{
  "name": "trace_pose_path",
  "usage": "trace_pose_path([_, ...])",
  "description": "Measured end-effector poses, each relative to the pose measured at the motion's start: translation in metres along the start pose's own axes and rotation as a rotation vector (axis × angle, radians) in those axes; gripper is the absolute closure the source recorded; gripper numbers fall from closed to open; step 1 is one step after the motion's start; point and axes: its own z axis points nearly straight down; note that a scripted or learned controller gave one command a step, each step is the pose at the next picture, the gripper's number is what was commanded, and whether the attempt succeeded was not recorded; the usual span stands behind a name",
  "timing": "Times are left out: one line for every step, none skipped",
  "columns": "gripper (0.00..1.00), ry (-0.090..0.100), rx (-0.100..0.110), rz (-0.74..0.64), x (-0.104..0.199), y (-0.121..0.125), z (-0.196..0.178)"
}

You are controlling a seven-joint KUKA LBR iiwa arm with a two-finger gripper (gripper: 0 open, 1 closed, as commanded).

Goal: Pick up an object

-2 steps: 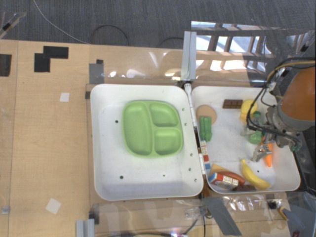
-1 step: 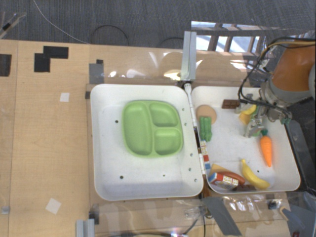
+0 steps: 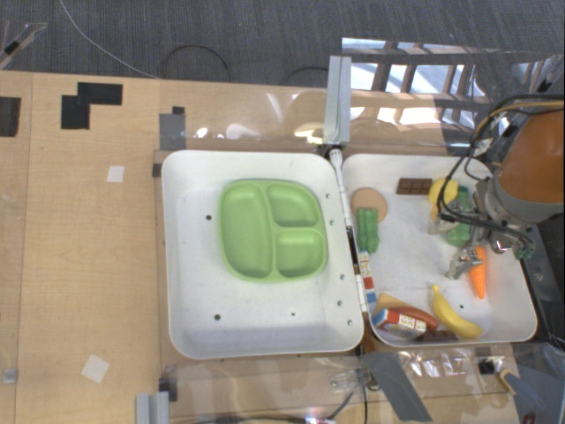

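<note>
Overhead, we see the grey end effector (image 3: 465,256) low in the right white bin (image 3: 402,237), its fingers parted, just beside a small orange plastic carrot (image 3: 478,279) lying lengthwise; nothing sits between the fingers. Nearby lies a yellow plastic banana (image 3: 455,314). The left white bin (image 3: 190,237) holds a green divided plate (image 3: 272,230).

Arm (image 3: 534,162) cut off by right edge, only orange band and wrist visible. It covers part of the yellow item (image 3: 441,191) and green item (image 3: 457,232) beneath. Gripper (image 3: 459,266) finger state unreadable. Hot dog (image 3: 406,318) partly over bin rim (image 3: 441,338).
</note>
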Motion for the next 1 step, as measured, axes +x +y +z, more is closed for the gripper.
trace_pose_path([1.00,-0.021,0.006,-0.002,-0.0066,0.0001,-0.0159])
